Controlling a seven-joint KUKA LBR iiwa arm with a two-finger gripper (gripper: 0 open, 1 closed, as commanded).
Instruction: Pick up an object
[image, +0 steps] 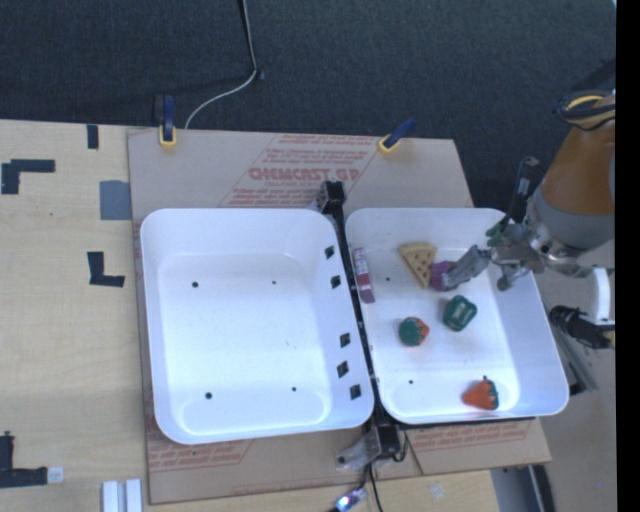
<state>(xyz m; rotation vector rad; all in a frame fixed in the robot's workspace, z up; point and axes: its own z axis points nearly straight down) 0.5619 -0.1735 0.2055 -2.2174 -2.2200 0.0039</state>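
Observation:
The right bin (525, 330) holds several small objects: a tan wedge like a slice of pizza (418, 262), a dark green cup-shaped piece (459, 313), a green and orange ball-like toy (413, 331), a red and orange toy (481, 395) near the front edge, and a pink and white stick (361, 275) by the left wall. My gripper (458, 271) hangs over the bin's back half, just right of the tan wedge and above the dark green piece. A small purple bit shows near its tip.
The left bin (160, 300) sits beside the right one, joined by a black divider clamp (345, 300). Both rest on a cardboard sheet (290, 170) held by blue and yellow clips. The arm's grey and orange body (575, 200) stands at the right.

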